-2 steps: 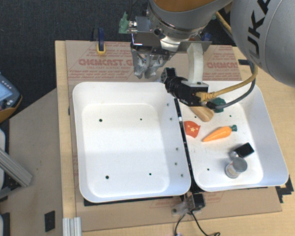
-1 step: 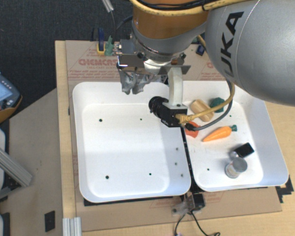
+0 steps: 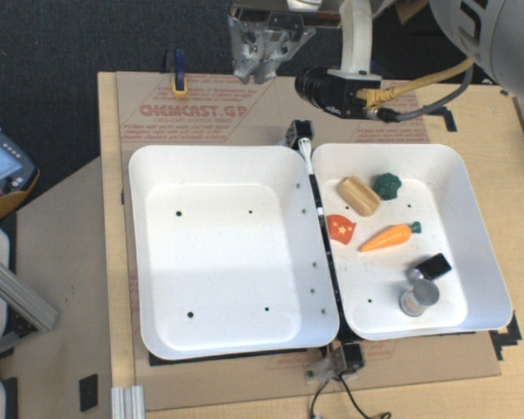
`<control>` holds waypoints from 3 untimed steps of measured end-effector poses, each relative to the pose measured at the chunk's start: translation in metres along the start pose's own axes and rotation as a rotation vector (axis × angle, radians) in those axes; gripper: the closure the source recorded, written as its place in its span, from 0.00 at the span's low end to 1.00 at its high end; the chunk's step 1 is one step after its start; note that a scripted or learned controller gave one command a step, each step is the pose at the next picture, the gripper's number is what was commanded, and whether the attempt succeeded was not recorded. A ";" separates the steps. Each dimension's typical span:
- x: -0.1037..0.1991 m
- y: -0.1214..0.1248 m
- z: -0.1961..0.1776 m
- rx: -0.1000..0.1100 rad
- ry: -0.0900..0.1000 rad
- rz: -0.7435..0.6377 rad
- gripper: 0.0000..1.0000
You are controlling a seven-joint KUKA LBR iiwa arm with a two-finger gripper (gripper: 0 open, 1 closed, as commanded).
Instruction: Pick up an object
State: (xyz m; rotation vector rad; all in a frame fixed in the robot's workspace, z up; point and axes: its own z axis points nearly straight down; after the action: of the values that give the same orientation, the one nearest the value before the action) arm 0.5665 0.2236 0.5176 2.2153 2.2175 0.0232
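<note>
The gripper [image 3: 260,55] hangs at the top centre of the frame, above the cardboard sheet [image 3: 201,112] and beyond the far rim of both bins; nothing sits between its fingers, which look slightly apart, though the slant of the view makes that hard to be sure of. So this reads as the start of the pick: the arm is clear of the bins and nothing has been chosen or touched. All the candidates lie in the right bin [image 3: 472,234], in the right half of the frame: a tan block [image 3: 360,196], a dark green lump [image 3: 386,185], a red-orange wedge [image 3: 341,228] just beside the divider, a carrot [image 3: 388,237], and a grey cylinder [image 3: 418,298] touching a small black piece [image 3: 434,266]. The carrot looks the easiest target; its long axis runs from lower left to upper right, green tip pointing toward the upper right. The next move calls for travelling toward the lower right, lining the fingers across that axis, then descending.
</note>
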 end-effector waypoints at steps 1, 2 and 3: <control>-0.001 0.028 0.228 0.033 -0.012 0.003 1.00; 0.000 -0.037 0.238 0.024 -0.006 -0.001 1.00; -0.037 -0.091 0.163 0.009 -0.002 0.004 1.00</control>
State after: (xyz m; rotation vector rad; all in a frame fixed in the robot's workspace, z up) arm 0.4783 0.1873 0.3530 2.2227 2.2171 0.0101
